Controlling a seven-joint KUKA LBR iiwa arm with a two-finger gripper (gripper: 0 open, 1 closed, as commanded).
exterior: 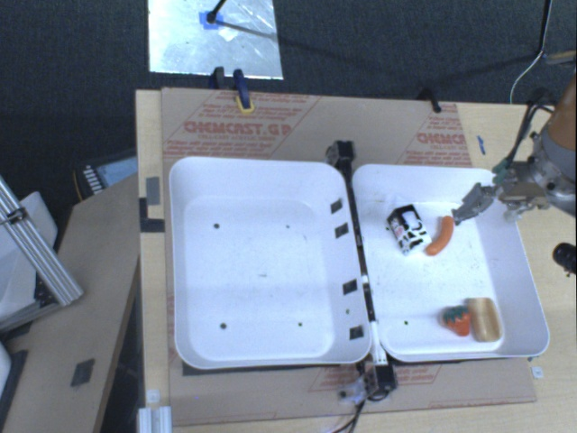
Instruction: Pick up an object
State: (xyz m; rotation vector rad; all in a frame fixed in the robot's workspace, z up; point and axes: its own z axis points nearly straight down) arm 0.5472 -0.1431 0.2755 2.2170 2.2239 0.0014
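In the right bin (514, 269) lie three small objects. A black-and-white patterned block (407, 229) rests near the bin's middle. Just to its right is a curved orange sausage-shaped piece (440, 236). A tan bread-like piece (486, 318) with an orange-red toy (456, 320) against its left side sits near the front right corner. My gripper (471, 206) reaches in from the right and hangs over the bin's back right part, its tip just above and to the right of the orange piece. Nothing shows in its grasp.
The left bin (194, 188) stands beside the right one, with a black clip strip (353, 251) along the shared wall. Both rest on a cardboard sheet (297, 124). A shiny foil sheet (215, 23) lies beyond the bench, and metal framing (32, 251) stands at far left.
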